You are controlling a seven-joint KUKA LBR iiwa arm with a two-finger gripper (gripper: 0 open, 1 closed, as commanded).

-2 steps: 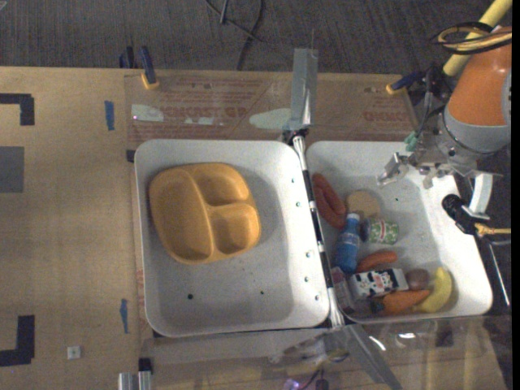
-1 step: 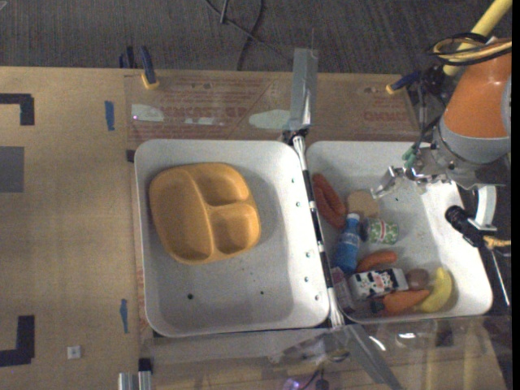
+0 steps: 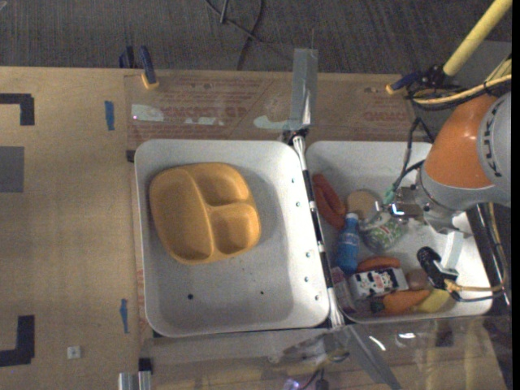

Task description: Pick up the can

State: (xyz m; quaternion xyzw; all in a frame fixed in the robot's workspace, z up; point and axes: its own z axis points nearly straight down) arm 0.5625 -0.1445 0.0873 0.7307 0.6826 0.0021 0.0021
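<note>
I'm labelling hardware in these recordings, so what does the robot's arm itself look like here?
The arm is a rounded grey body with a broad orange band above the wrist and dark lettering on the grey shell. Below the band sits a metallic grey wrist section leading to the gripper. Black cables loop beside the arm.

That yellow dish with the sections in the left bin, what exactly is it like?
The yellow dish looks like smooth plastic, a rounded-corner plate split by raised ridges into three compartments: one long, two smaller. It lies flat and right side up, turned a little askew, on the floor of the left bin, toward its upper left. Nothing else touches it.
</note>
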